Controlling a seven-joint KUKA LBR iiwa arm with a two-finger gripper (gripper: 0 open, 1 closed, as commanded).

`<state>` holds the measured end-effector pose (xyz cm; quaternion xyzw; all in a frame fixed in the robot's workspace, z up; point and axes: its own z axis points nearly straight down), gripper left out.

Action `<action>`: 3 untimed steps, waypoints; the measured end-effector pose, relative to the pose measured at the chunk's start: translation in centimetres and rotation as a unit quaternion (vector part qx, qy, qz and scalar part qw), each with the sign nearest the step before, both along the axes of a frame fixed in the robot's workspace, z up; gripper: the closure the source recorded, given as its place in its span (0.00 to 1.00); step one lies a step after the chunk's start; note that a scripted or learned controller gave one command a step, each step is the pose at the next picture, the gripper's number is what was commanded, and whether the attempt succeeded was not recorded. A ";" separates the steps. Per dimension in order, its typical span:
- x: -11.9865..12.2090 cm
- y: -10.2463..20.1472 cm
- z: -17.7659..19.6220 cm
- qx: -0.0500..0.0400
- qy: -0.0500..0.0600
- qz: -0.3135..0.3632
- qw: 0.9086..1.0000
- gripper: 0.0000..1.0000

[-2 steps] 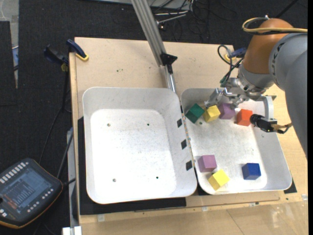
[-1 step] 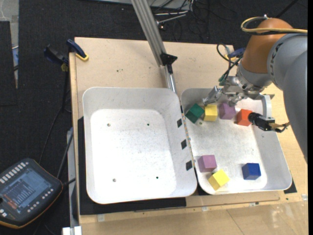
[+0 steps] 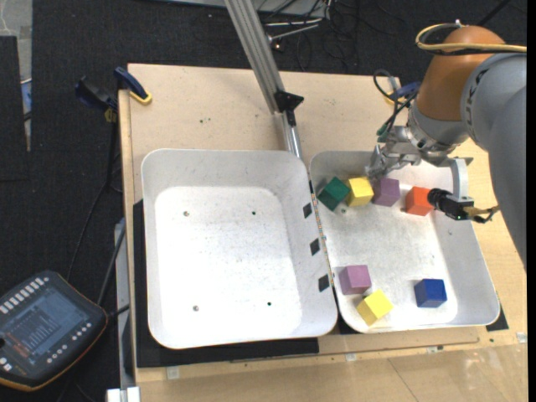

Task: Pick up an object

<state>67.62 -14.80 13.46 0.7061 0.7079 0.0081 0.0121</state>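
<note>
You see the end effector [image 3: 383, 167] low over the right bin's [image 3: 469, 254] far end, right above the purple cube [image 3: 387, 191], likely lined up to grab it; can't tell its opening. Yellow cube [image 3: 361, 191] and green cube [image 3: 334, 193] crowd beside it, orange cube [image 3: 418, 200] just right, so it's a tight pick

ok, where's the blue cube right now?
The small blue cube lies in the right white bin, near its front right corner, right of the yellow cube and purple cube.
</note>
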 end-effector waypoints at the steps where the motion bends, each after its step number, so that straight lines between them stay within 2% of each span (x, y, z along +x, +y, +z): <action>1: 0.5 0.6 6.3 0.002 0.010 0.000 1.000 1.00; 2: 0.1 0.2 12.6 0.002 0.010 0.000 1.000 1.00; 3: 0.2 0.3 14.3 0.002 0.012 0.000 1.000 1.00</action>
